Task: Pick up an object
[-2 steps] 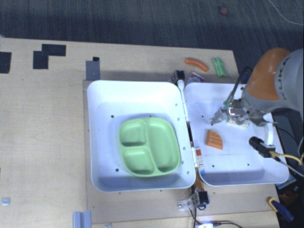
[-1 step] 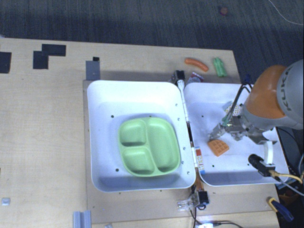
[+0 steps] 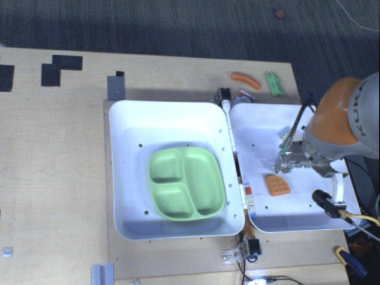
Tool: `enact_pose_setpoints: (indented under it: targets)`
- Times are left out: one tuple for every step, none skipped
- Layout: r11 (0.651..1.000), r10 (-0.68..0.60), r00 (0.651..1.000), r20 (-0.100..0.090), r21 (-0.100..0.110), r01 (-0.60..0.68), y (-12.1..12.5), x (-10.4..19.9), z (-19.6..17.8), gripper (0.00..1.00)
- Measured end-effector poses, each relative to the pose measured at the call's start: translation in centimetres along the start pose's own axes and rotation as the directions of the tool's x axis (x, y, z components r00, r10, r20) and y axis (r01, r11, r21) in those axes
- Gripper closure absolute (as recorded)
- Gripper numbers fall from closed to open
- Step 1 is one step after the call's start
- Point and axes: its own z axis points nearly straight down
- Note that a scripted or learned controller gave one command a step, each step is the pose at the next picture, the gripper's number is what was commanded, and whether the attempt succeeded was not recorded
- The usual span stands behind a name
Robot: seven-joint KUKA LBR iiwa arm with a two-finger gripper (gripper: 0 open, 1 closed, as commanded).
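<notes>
Hovering low in the right-hand shallow white bin (image 3: 261, 129), the two-finger gripper (image 3: 286, 161) is in its approach step; how its jaws stand I cannot tell. Just below and to its left lies the small flat orange waffle-like piece (image 3: 277, 185), apart from it. Next it must centre over that piece and descend. Farther left, the other white bin (image 3: 127, 129) bears a pale green divided plastic plate (image 3: 186, 182).

Place: we take this for a robotics lab.
Bench (image 3: 53, 177): plywood with black tape marks, left of the gripper (image 3: 285, 158).
Bins (image 3: 178, 113): two white ones fixed side by side.
Cables (image 3: 252, 260): loose by the gripper's bin.
Floor (image 3: 178, 16): dark carpet beyond.
</notes>
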Motion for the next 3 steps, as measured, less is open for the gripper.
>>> enact_pose_setpoints:
  targets:
    - [1.000,0.001,1.000,0.000,0.009,-0.001,4.5,-6.7,-1.4,1.00]
    - [1.000,0.000,1.000,-0.001,0.010,0.000,4.5,-6.6,-1.3,0.00]
    - [1.000,0.001,1.000,-0.001,0.008,-0.001,-6.0,-0.7,1.1,0.00]
